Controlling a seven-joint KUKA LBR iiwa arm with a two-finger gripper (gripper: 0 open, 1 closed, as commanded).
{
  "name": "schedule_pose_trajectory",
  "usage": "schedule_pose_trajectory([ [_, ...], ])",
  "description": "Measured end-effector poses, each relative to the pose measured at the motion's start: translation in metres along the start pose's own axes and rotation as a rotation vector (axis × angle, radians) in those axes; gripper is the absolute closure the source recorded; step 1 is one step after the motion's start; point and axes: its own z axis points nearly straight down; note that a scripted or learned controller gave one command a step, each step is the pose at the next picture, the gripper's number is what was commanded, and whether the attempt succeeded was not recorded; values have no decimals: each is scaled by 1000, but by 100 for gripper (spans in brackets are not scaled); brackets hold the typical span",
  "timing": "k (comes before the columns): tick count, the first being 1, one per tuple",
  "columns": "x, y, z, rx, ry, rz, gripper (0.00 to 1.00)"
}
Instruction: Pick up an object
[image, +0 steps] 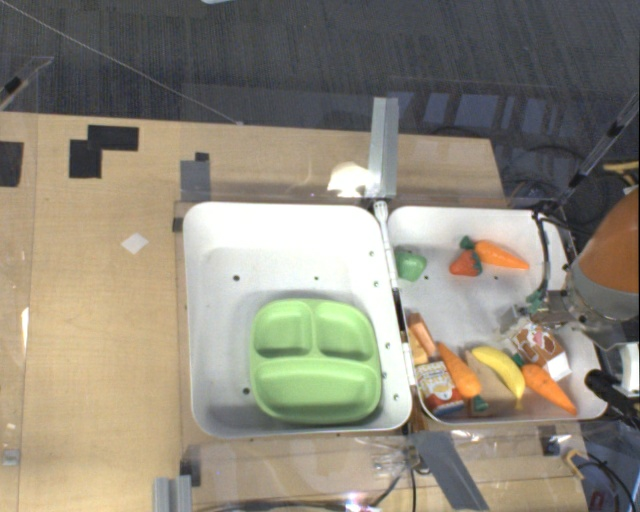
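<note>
The gripper hangs low at the right bin's near right side, just above a brown-and-white packet; whether its fingers are spread I cannot tell. This looks like the reach-in step; next comes a clean close and lift. Banana, 2 carrots lie nearby; farther, another carrot. The left bin holds a green divided plate.

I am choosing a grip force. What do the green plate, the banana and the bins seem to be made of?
Green plate: probably moulded plastic, matte; uniform colour, rounded dividers between three compartments.
Banana: likely toy plastic, smooth; flat bright yellow with a soft sheen.
Bins: seem to be thin white plastic or coated sheet, with a low sheen; which one is unclear.
</note>
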Motion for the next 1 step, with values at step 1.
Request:
schedule_pose_trajectory([
  [1, 1, 4, -13, -10, -3, -3, 100],
])
